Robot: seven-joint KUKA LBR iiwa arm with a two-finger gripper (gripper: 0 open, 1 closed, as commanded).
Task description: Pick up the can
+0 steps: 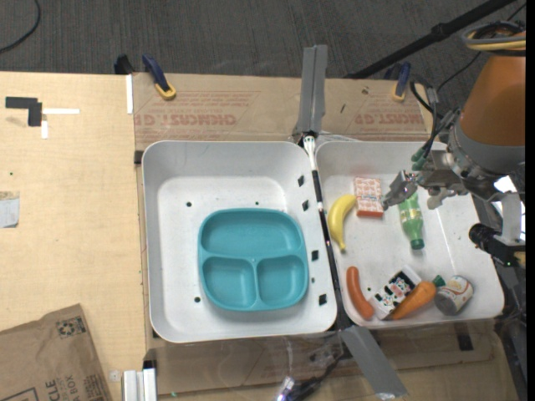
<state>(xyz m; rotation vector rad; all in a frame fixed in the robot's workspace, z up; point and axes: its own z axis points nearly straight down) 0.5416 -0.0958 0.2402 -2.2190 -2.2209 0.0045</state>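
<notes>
The can (454, 293) is small, silver-grey with a white and red label, and lies on its side in the front right corner of the right bin (476, 224). It touches the tip of an orange carrot (415, 300). My gripper (399, 190) hangs over the middle of the right bin, above the cap end of a green bottle (411, 222) and next to a small pink and white box (368, 196). The can is well in front of the gripper and to its right, apart from it.
A banana (338, 219), a red sausage (359, 292) and a black and white packet (393, 291) also lie in the right bin. The left bin (167, 224) holds a teal divided plate (252, 257). A metal divider (313, 98) stands between the bins.
</notes>
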